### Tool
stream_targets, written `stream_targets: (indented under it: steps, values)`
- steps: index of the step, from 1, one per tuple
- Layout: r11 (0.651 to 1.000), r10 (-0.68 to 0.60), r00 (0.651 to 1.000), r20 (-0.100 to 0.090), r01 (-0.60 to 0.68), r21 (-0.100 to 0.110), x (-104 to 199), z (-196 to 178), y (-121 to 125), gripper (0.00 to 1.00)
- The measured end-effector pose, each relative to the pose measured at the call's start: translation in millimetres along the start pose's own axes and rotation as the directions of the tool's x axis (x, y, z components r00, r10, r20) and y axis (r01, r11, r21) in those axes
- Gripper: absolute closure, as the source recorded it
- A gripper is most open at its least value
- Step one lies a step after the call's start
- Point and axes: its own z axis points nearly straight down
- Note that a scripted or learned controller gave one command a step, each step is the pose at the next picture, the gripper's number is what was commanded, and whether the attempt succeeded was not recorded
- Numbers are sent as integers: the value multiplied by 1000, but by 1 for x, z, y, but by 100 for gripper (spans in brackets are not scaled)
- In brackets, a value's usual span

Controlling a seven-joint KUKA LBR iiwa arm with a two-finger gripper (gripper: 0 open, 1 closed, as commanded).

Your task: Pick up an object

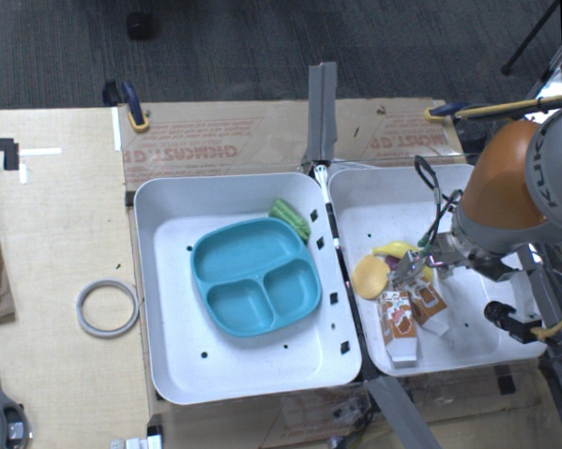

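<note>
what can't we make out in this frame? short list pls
- Gripper: open or shut is too small and cluttered to tell, as is any contact with the yellow object.
- Green item: partly hidden behind the blue tray; identity unclear.
- Carton: label print too small to read.
- Right bin: far side covered by the arm.

One fixed overhead camera slants down on both bins [153, 301].

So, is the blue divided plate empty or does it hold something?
Empty: the blue divided plate shows three bare compartments. The green item lies beside its rim.
</note>
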Motion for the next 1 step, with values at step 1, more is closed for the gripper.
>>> stream_targets:
  steps: [1]
  values:
    - [998, 56, 998, 2, -56, 4, -26, -114, -27, 0]
